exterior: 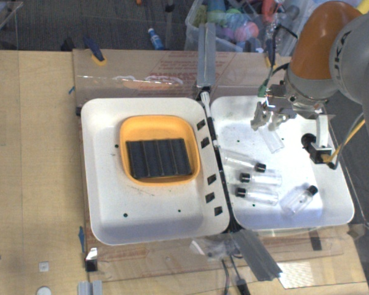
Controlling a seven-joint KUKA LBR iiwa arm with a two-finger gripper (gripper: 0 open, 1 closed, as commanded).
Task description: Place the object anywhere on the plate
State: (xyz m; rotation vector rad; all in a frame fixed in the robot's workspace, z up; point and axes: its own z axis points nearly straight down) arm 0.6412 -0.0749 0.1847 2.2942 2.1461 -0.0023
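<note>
Your gripper (265, 117) hangs above the right bin (338, 189); whether it is open, you cannot tell. Clear vials (258, 178) below look light, slippery, breakable: grasp one mid-body for the yellow plate (130, 129).

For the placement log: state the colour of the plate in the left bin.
Orange-yellow plate, with a dark ribbed insert on it; seen in the camera view.

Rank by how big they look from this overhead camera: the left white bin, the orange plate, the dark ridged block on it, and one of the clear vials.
1. Left white bin
2. Orange plate
3. Dark ridged block
4. Clear vial

No close calls.
</note>
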